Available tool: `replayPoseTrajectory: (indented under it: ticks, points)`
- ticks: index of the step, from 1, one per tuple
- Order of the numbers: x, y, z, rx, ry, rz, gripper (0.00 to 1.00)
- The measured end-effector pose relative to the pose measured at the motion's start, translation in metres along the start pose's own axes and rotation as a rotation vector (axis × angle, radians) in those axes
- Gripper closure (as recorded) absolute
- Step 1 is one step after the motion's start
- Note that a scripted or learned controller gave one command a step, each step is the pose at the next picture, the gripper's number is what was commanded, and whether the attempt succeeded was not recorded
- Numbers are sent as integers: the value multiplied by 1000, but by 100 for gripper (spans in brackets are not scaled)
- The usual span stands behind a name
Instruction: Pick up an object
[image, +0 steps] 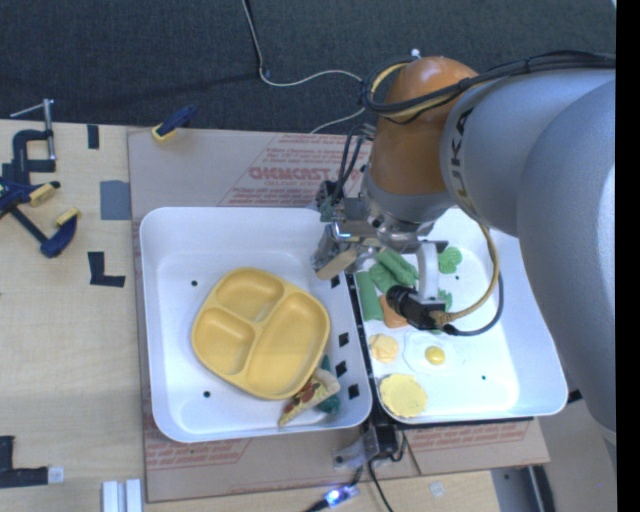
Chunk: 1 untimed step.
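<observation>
My gripper (341, 257) hangs low over the wall between the two bins, just above the upper right corner of the yellow divided plate (262, 332) in the left bin (165, 300). A pizza slice (309, 393) lies by the plate's lower edge. Right of the gripper, in the right bin (520, 350), lie green vegetable pieces (388, 276), an orange piece (396, 318), a fried egg (435, 355), a small yellow piece (383, 347) and a yellow disc (403, 394). The wrist hides part of the green pieces.
The big grey arm (540, 180) covers the right bin's upper right. Blue clamps (35, 200) lie on the bench at far left, and a cable (300, 75) runs along the back. The left bin's floor is bare along its left side.
</observation>
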<state>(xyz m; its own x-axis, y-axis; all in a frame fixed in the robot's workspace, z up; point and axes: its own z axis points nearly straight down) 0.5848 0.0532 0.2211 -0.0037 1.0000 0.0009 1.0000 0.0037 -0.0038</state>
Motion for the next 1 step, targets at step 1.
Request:
replayPoseTrajectory:
  ticks: [1]
  points:
    - [17, 0, -4, -1, 0, -1, 100]
